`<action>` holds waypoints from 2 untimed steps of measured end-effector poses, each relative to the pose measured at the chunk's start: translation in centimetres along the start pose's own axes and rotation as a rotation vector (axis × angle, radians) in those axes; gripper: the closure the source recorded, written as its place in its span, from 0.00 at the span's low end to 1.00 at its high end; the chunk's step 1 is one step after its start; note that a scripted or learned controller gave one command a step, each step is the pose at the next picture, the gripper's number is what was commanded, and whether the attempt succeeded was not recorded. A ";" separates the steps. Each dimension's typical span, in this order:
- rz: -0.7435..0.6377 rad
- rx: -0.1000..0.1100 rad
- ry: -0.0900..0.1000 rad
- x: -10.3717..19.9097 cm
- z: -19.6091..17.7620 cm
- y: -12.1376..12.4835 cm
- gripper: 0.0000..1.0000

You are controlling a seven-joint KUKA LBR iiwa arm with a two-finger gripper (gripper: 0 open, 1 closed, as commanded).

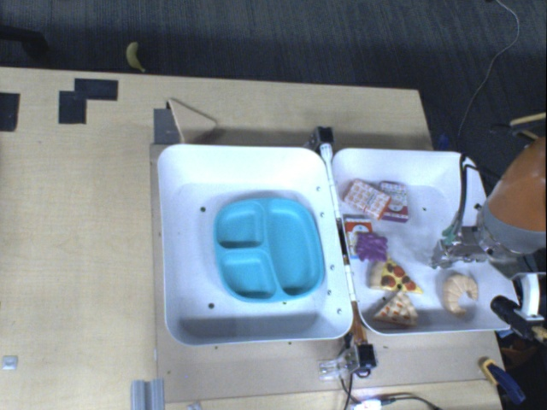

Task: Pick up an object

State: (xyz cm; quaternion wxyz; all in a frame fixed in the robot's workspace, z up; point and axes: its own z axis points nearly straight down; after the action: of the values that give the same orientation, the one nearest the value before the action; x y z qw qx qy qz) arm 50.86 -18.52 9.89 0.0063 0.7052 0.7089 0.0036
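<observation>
The right bin point(427, 171) holds several toy foods. A tan croissant point(460, 291) lies near its front right corner. Two pizza slices point(394, 278) point(396, 309) lie at the front left. A purple piece point(371, 246) sits mid-left, beside a small red and white card point(357, 225). Two patterned boxes point(366, 198) point(394, 201) lie at the back. My gripper point(455, 253) hangs at the bin's right side, just behind the croissant, with nothing visibly between its fingers. The arm's orange band point(521, 186) rises to the right of it.
The left bin point(179, 229) holds a blue divided tray point(267, 247). A black clamp point(322, 135) sits at the back where the two bins meet. Cables and a connector point(355, 361) lie at the front edge. Dark tape patches point(85, 99) mark the bench at far left.
</observation>
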 end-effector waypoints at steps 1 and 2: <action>0.000 0.000 0.000 0.0 0.0 0.0 0.00; -0.002 -0.004 0.000 0.1 -1.1 0.2 1.00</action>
State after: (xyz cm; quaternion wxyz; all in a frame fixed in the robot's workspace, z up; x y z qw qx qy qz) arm 51.02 -18.46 10.98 0.0077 0.7044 0.7097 0.0048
